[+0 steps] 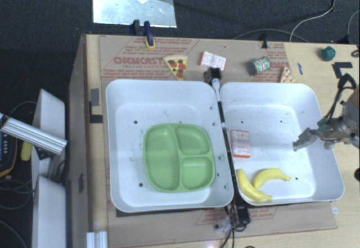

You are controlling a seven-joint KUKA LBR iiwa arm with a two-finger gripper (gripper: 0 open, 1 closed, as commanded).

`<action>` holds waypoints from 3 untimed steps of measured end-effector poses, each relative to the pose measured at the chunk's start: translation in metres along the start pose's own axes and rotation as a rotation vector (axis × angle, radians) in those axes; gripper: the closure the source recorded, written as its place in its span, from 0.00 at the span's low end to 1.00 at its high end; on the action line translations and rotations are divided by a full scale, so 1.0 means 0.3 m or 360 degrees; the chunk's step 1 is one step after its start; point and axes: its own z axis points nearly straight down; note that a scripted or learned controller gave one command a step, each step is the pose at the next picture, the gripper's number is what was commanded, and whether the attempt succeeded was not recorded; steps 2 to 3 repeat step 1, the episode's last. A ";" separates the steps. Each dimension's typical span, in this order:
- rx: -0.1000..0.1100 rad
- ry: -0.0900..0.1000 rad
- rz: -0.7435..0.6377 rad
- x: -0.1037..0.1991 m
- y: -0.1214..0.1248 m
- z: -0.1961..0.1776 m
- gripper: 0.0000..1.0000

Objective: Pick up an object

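In the right bin (281,98) two yellow bananas (260,180) lie near the front left corner. A small red and white packet (240,143) rests against the bin's left wall. My gripper (305,139) hangs over the right side of this bin, above bare floor. It is well to the right of the packet and up and right of the bananas. Nothing shows in its grasp. The left bin (129,100) holds a green divided plate (179,157).
Behind the bins, on the cardboard, lie a toy pizza slice (176,66), a white and red packet (212,60), a green can (260,64) and a wafer piece (286,74). A teal ball (328,53) sits at the far right. A blue clamp (148,34) stands on the back edge.
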 end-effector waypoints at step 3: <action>0.0007 0.0005 -0.0004 0.105 0.174 0.278 0.00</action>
